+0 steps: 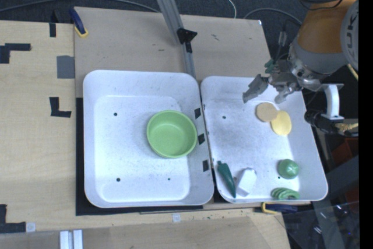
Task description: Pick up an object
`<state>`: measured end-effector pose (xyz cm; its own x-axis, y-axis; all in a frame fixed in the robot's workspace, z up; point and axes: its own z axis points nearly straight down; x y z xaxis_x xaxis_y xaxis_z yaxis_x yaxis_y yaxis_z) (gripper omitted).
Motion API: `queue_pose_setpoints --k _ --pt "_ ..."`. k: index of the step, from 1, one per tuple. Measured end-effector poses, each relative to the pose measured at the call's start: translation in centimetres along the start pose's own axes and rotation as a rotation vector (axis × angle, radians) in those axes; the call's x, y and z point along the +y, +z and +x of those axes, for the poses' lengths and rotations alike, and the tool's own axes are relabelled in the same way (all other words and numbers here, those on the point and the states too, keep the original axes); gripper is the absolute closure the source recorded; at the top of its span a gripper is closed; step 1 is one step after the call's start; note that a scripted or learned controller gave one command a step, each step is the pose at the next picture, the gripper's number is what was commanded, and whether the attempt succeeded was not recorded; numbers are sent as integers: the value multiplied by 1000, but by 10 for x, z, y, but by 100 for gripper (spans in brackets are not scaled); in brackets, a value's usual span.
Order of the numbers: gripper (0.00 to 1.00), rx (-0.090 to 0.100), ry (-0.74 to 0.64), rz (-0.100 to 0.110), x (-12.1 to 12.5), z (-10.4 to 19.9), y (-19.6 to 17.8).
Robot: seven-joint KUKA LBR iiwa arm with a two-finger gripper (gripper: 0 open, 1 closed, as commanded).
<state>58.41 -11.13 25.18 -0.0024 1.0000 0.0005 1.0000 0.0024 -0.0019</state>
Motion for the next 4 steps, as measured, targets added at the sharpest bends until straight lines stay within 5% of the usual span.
queue_pose_setpoints --k 1,4 --pt "0 0 0 0 0 0 0" --pt "0 -1 1 4 5 0 136"
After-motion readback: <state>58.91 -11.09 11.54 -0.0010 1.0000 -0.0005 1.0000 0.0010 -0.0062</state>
